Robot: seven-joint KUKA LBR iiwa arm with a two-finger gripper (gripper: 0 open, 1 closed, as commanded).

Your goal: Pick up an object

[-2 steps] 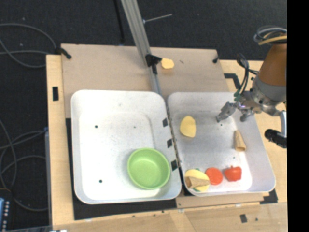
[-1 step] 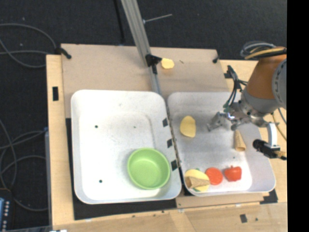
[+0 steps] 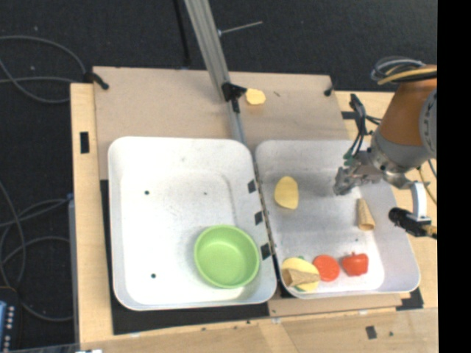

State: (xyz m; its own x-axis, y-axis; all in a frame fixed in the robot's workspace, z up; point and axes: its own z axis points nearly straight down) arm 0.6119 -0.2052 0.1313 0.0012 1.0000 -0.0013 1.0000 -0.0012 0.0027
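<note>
My gripper [image 3: 344, 183] hangs over the upper right part of the right bin [image 3: 324, 160], below the orange-banded wrist. Nothing shows between its fingers. A yellow lemon-like piece [image 3: 287, 193] lies to its left in the same bin. A tan cone-shaped piece [image 3: 364, 215] lies just below and to the right of the gripper. Along the bin's front edge sit a yellow and tan item [image 3: 300, 273], an orange-red tomato [image 3: 327, 268] and a red pepper-like piece [image 3: 355, 264].
The left bin [image 3: 147, 190] holds a green bowl [image 3: 226, 256] near its front right corner. A small yellow object [image 3: 255, 97] lies on the bench behind the bins, beside a slanted metal post [image 3: 210, 43]. Cables trail at the arm's right side.
</note>
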